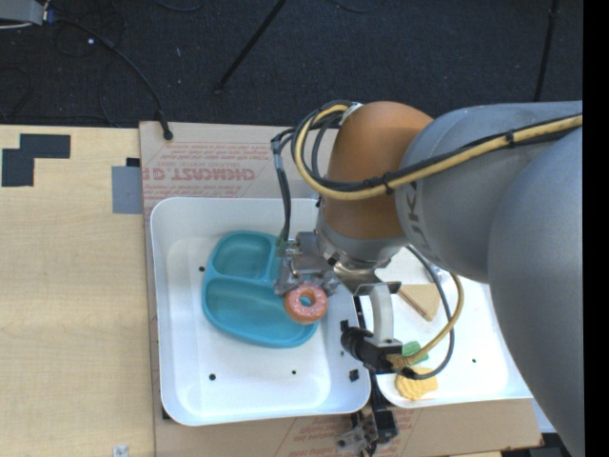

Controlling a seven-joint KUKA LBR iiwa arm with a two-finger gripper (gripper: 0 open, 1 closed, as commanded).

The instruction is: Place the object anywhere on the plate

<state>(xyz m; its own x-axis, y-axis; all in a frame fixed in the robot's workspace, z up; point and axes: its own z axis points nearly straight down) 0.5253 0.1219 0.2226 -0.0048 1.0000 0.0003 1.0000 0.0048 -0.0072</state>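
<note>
One pink donut sits at the right edge of the teal plate in the left bin; tool just above it, grip state we can't tell.

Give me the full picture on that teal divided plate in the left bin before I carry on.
The teal divided plastic plate lies flat in the left white bin, toward its right half. It has rounded corners, a raised rim and ridges splitting it into compartments; one upper compartment and a larger lower one are visible. It looks glossy and undamaged. A pink frosted toy donut sits at its right edge, under the wrist. The arm hides the plate's right side.
</note>
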